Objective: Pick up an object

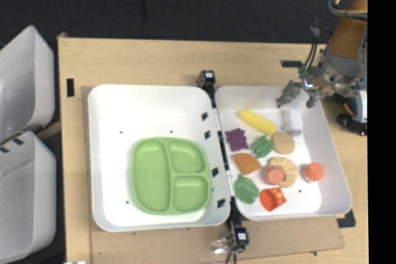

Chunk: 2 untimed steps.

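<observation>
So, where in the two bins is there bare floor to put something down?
Left bin: bare floor behind and left of the green divided plate. Right bin: a bare strip along the back wall, behind the corn, and a patch near the right wall by the orange piece. Crowded: the toy food from the purple piece down to the red piece.

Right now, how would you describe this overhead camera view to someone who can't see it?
A robot arm's gripper hangs above the back of the right bin, which holds toy foods including a yellow corn cob. The left bin holds a green divided plate.
</observation>
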{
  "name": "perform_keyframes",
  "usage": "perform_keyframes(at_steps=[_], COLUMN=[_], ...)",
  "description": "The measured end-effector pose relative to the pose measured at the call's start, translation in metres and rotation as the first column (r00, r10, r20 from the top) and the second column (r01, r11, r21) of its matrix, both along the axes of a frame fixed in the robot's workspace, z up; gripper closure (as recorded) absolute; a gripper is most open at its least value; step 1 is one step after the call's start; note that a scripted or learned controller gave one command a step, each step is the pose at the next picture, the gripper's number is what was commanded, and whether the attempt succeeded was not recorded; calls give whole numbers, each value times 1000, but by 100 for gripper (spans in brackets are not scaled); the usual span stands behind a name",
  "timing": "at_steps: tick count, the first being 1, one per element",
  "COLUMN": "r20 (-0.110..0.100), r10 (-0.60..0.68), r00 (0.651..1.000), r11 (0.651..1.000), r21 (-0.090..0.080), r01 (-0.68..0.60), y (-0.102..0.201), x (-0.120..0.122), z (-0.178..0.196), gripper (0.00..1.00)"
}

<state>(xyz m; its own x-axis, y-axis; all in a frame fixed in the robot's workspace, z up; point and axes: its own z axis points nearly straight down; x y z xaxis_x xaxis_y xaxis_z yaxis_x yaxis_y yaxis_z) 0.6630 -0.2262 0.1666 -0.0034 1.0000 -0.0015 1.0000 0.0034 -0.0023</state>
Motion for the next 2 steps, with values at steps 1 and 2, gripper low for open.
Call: perform_keyframes(at_steps=[1, 2], r20=[12, 5], r10=[-1, 2], r00=[1000, 1000], r11=[1000, 1000], r21=[-4, -2], r01=[1, -2], y=[2, 1], x=[9, 10], z=[-33, -65], gripper=[0, 0])
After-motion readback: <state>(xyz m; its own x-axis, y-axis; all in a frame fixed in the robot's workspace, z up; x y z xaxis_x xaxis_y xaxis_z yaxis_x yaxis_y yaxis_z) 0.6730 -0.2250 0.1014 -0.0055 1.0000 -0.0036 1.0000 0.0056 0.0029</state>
